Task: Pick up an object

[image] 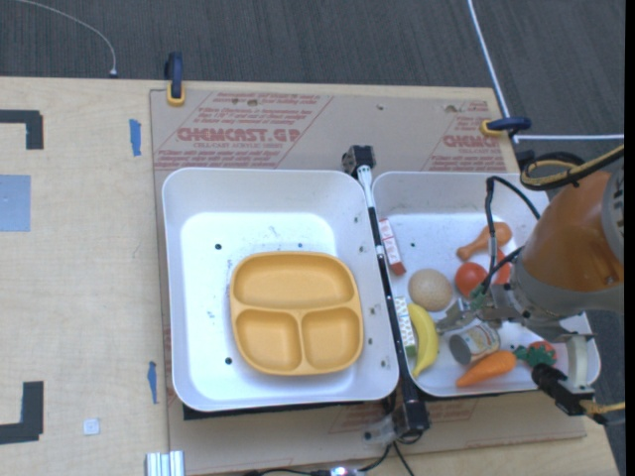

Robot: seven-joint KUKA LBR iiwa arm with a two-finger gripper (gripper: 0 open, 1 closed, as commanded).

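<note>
A yellow divided plate (296, 311) lies in the left white bin (189, 266), both bins resting on a cardboard sheet (238, 127) printed with red lettering and clamped to the wooden bench (69, 296), which carries blue tape marks (135, 138).

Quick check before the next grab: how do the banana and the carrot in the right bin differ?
The banana is yellow; the carrot is orange with a green top. The banana lies along the bin's left wall, running near to far; the carrot lies crosswise near the front wall. The banana is curved, the carrot tapers straight. Both lie flat in the right bin.
</note>
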